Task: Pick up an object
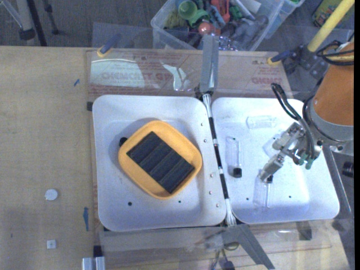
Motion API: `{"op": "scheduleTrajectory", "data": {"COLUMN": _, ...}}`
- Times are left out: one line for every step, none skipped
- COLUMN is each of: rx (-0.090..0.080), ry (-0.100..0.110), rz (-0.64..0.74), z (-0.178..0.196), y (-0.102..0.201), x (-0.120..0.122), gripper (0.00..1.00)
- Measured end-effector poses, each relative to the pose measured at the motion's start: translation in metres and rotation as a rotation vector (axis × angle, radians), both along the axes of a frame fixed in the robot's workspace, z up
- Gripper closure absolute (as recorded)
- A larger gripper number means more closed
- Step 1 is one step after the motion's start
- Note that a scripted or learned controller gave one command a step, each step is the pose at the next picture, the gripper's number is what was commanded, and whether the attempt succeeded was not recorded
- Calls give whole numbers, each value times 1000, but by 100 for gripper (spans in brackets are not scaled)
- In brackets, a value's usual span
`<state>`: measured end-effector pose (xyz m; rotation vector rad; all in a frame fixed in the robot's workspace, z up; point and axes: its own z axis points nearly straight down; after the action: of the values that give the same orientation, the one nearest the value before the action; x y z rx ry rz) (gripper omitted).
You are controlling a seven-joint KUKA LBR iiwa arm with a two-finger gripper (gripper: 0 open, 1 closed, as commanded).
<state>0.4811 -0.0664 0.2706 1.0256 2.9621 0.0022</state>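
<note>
My gripper [268, 174] low over right bin [320, 198], tips pointing down-left; cannot tell how they stand (too small, dark). Clear tube [262, 194] lies just below tips, on bin floor. Second clear tube with black cap [233, 156] to left, apart. My wrist slants up-right to orange band [336, 97]. Yellow tray [160, 159] in left bin [107, 151].
</note>
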Motion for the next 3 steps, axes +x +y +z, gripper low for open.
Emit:
{"op": "scheduleTrajectory", "data": {"rx": 0, "ry": 0, "rz": 110, "z": -65, "y": -3, "x": 76, "gripper": 0}}
{"op": "scheduleTrajectory", "data": {"rx": 0, "ry": -7, "rz": 109, "z": -54, "y": -3, "x": 78, "gripper": 100}}
{"op": "scheduleTrajectory", "data": {"rx": 0, "ry": -1, "rz": -186, "z": 7, "y": -55, "x": 74, "gripper": 100}}
